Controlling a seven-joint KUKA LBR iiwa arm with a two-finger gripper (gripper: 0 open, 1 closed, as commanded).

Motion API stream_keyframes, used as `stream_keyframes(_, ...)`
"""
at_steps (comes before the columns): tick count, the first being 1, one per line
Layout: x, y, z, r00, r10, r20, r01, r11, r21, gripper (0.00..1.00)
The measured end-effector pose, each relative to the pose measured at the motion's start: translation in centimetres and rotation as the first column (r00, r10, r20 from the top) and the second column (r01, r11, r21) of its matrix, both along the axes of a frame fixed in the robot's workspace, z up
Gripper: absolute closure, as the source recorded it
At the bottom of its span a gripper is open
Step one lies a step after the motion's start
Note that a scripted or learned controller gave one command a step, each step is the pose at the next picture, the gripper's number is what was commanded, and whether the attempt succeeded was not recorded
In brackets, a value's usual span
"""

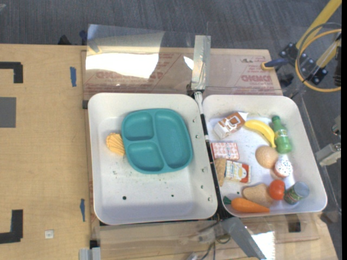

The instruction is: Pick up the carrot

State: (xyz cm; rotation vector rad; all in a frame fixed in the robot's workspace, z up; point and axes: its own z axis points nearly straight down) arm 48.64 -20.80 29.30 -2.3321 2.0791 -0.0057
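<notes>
Meanwhile, smooth orange plastic carrot (249,205) lies at near edge of right-hand shallow white bin (314,161), beside red tomato (276,189); hand's state can't be told.

Grey carpeted floor (162,4) is spanning the frame's top; a light plywood bench top (38,145) is filling the left, glare shining off clear plastic sheeting (124,61) at upper centre.

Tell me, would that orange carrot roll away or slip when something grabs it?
The carrot looks like smooth, stiff toy plastic, so it may slip. Its round, tapered shape could roll, though the bin's front wall and the tan piece beside it probably hem it in.
</notes>
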Motion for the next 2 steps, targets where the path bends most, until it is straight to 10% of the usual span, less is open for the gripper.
stream_keyframes(2,0.4,0.2,2.1,1.000,-0.005,0.009,0.005,1.000,0.005,1.00)
